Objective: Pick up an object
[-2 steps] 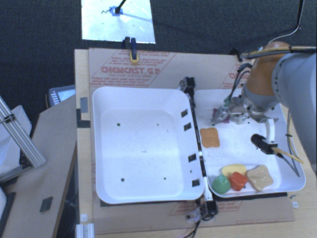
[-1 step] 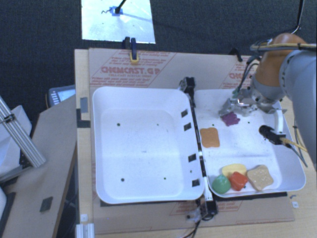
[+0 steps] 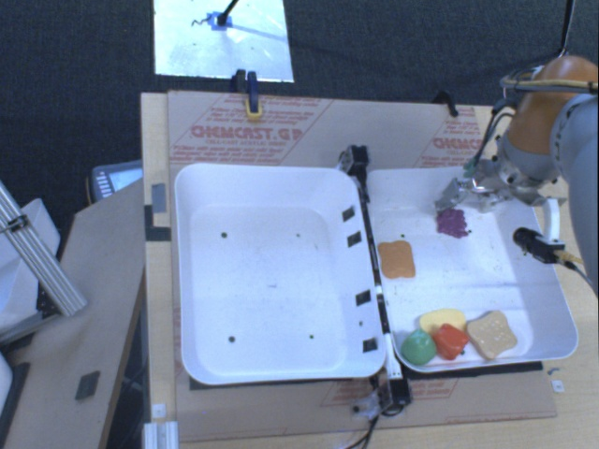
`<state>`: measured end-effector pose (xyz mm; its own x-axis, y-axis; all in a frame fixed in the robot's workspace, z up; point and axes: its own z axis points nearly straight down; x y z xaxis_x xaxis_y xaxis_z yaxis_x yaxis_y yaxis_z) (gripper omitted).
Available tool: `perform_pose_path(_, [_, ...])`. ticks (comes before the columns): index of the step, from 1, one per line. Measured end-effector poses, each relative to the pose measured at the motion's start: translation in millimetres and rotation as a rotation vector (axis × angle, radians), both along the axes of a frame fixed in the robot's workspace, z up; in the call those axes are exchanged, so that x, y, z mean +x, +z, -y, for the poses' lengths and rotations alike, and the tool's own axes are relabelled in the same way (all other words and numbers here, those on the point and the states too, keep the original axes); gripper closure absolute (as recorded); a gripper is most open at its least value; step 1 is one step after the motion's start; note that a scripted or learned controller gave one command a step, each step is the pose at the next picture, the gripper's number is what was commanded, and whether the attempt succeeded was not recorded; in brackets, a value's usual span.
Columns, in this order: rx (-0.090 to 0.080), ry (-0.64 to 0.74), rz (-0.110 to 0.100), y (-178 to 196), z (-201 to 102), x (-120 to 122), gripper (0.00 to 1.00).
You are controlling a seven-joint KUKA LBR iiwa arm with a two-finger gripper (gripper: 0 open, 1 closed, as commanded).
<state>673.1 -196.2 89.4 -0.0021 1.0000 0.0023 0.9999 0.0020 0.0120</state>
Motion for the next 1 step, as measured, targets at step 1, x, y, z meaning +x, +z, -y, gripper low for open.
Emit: perform_pose_path(1, [-0.008, 0.005, 0.006, 10.9, 0.9, 1.3, 1.0])
